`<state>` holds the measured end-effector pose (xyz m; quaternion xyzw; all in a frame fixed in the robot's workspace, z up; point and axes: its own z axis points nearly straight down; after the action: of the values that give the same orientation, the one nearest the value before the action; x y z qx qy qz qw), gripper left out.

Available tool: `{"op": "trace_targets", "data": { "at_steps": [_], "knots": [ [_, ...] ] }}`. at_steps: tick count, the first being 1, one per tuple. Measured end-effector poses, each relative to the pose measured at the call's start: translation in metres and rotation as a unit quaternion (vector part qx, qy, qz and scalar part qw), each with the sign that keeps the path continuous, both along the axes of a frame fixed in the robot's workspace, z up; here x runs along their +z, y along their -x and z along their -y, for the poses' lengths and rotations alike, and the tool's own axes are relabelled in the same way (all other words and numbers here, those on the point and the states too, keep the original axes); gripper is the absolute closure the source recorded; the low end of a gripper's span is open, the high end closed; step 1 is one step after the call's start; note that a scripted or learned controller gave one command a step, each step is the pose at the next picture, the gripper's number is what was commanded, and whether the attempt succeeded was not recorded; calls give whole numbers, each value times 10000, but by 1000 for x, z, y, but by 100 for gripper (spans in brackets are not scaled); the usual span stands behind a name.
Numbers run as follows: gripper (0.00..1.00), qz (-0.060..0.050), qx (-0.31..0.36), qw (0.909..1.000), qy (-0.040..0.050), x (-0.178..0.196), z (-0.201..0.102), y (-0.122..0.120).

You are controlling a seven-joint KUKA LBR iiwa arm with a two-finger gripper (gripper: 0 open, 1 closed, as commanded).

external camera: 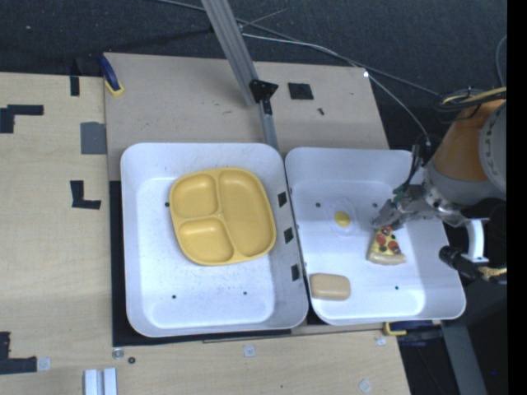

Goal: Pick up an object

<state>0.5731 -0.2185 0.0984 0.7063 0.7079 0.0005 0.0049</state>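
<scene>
pizza slice toy [386, 247] flat in right bin, tip up, small yellow piece [342, 218] left of it, tan oval block [330, 286] near front wall

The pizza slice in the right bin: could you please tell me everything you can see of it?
The pizza slice looks like a small toy wedge, probably plastic, with a tan crust edge along its lower side and a yellow top dotted with red and dark toppings. It lies flat on the floor of the right bin, its narrow tip pointing up toward the gripper, which sits right at that tip; whether they touch cannot be told. It lies apart from the small yellow piece and the beige block.
</scene>
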Motion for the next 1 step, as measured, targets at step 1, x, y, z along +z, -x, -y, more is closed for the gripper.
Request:
{"op": "trace_targets", "data": {
  "at_steps": [1],
  "knots": [
    [100, -23, 1, 10000, -26, 54, -6, -10]
  ]
}}
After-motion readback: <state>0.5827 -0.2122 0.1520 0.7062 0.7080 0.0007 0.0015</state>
